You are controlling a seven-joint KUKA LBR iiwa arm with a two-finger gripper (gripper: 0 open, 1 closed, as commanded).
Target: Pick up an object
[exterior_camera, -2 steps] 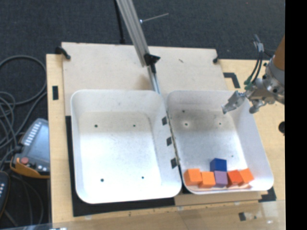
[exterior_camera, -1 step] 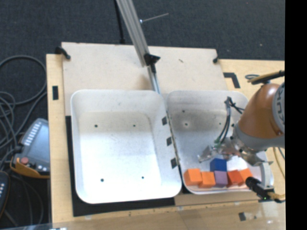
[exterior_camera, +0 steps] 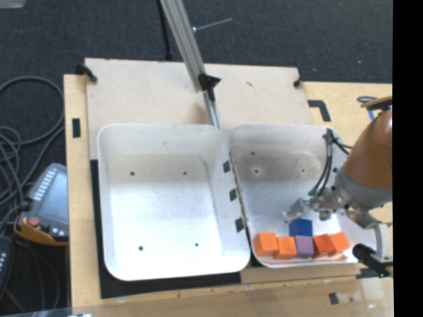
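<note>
the arm point(exterior_camera: 370, 164) leans in from the right over the right bin point(exterior_camera: 277, 144), its orange band high and the wrist angled down toward the bin's near end. the pincer point(exterior_camera: 310, 209) sits low among cables and metal parts, just above and left of the blue block point(exterior_camera: 301, 226). how far it is open i cannot tell; the parts blur together there, and nothing can be seen held in it.

the blocks are all crowded against the near wall of the right bin. along that wall runs a row: an orange block point(exterior_camera: 266, 242), a second orange block point(exterior_camera: 286, 246), a purple block point(exterior_camera: 304, 245) and an orange pair point(exterior_camera: 330, 244) at the right end. the blue block lies just behind the row, touching or nearly touching the purple one. they sit packed like this probably because the bin floor lets loose things gather at the low edge, which leaves little room beside each block.

the left bin point(exterior_camera: 165, 197) sits beside it on the bench point(exterior_camera: 145, 91), their rims meeting in the middle.

the pincer's place suggests the blue block is the aim, since it stands clear of the wall and offers free sides. the row blocks would be harder, wedged between neighbours and the rim.
</note>
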